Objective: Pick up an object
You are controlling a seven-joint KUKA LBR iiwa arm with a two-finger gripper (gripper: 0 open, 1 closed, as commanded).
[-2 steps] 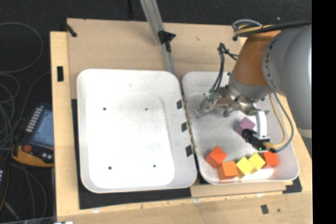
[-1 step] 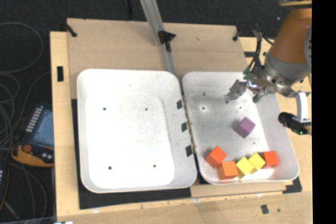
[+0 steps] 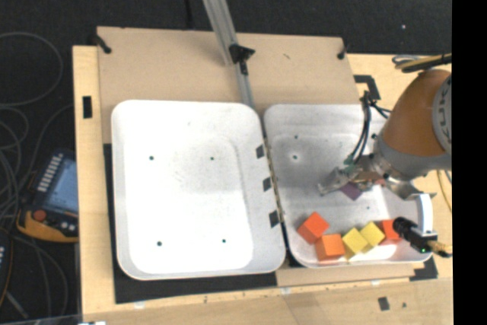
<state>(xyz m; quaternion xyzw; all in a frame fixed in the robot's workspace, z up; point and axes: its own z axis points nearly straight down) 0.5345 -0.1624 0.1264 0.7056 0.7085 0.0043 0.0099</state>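
Camera view, looking down at a slant: you are seeing the arm (image 3: 415, 125) reaching in from the right over the right-hand bin (image 3: 304, 133), with the tool (image 3: 351, 180) hanging low over the middle of that bin. A small purple object (image 3: 352, 191) is lying right at the tool's tip, partly covered by it. Whether the piece is sitting between the fingers or just under them is too blurred to settle, so you cannot tell how far the tool is standing open, nor whether it is gripping anything.

The other candidates are sitting along the near wall of the same bin: an orange block (image 3: 313, 226), a second orange block (image 3: 330, 246) touching it, two yellow blocks (image 3: 364, 237) side by side, and a red piece (image 3: 389, 229) beyond them, close to the corner. The left-hand bin (image 3: 186, 186) is lying on the bench (image 3: 190, 57) just beside the right one.

Judgement: the grasp step is in hand, aimed at the purple object. The next move is calling for a firm closure, then a straight lift, and you should be confirming that the piece is rising with the tool before counting it as taken.
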